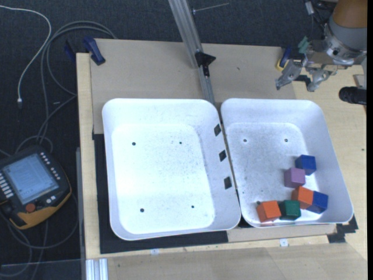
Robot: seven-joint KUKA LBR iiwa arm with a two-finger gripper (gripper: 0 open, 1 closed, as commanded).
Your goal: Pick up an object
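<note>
Several small blocks lie in the near right corner of the right bin (262, 112): a blue block (306, 163), a purple block (294, 177), an orange block (303, 195) touching another blue block (319, 201), a green block (289, 209) and a second orange block (268, 210). My gripper (298, 81) hangs above the bench beyond the right bin's far edge, well away from the blocks. Its fingers (284, 79) are spread apart with nothing between them.
The left bin (116, 112) sits beside the right one. A slanted metal pole (186, 25) rises from the bench behind the bins. A blue clamp (93, 50) grips the bench's far left corner. A teach pendant (29, 185) lies off the bench at left.
</note>
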